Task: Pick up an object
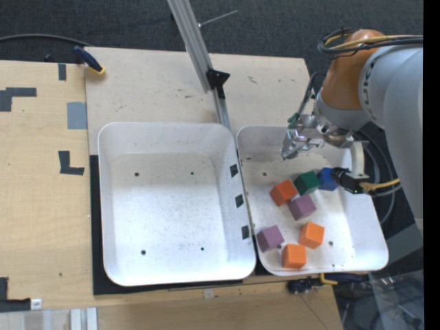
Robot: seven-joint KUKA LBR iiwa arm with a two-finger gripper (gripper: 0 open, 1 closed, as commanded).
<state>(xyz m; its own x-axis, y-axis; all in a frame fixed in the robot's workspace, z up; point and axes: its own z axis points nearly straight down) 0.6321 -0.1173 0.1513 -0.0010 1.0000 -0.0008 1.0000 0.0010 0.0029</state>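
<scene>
Right bin (357,249), shallow white plastic, holds small matte cubes: three orange (282,192), two purple (302,206), one green (306,182), one blue (327,179). Pincer (295,145) hangs over the bin's far end, above the cubes, gripping nothing; finger gap can't be made out. Left bin (168,198) speckled. Slanted metal rail (192,36) crosses the tan surface (41,177) behind.

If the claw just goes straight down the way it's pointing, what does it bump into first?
Probably the bare white floor of the right bin. The claw hangs over its far end, and the nearest blocks, orange and green, sit closer to the camera. Depth is hard to judge.
</scene>
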